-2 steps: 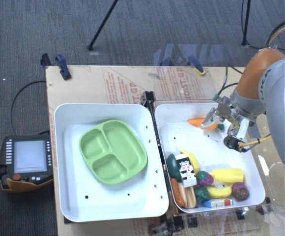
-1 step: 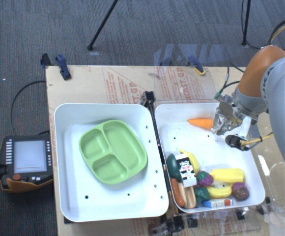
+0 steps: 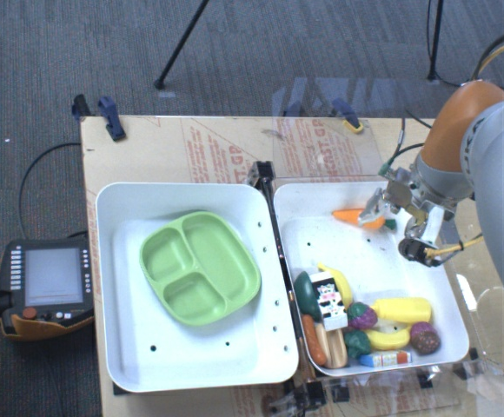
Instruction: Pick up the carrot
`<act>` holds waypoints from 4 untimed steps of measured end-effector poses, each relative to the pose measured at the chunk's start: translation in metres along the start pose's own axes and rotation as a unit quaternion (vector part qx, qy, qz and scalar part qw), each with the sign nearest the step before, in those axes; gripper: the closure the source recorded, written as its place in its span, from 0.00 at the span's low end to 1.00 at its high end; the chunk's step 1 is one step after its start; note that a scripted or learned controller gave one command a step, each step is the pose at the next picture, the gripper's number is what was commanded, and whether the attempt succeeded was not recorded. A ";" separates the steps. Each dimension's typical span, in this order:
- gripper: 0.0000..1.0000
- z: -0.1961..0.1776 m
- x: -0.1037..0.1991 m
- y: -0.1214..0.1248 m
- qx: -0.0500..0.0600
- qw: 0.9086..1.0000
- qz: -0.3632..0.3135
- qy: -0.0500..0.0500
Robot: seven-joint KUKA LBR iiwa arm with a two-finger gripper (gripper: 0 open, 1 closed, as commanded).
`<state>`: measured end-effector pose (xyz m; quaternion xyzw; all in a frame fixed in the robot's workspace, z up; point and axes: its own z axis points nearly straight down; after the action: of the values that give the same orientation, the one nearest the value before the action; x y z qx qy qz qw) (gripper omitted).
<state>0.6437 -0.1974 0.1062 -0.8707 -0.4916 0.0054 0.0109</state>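
Toys (image 3: 365, 320) were heaped at the right bin's (image 3: 460, 320) near end; the carrot (image 3: 352, 216) lay at its far end. I saw the gripper (image 3: 381, 212) touching it, but couldn't tell its finger state. Tip-only contact might let it slip.

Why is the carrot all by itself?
It does look odd. The carrot lies alone near the back of the right bin, by the gripper, while the other toy food is heaped in the front corner. The green plate sits crooked in the left bin.
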 end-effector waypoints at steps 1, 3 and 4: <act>1.00 -0.010 0.000 0.000 0.002 1.000 -0.001 0.000; 0.00 0.023 -0.003 -0.003 0.008 0.994 0.109 -0.002; 0.00 0.022 0.017 -0.020 -0.003 0.976 0.219 -0.001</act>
<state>0.6353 -0.1721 0.0846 -0.9572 -0.2893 0.0075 0.0065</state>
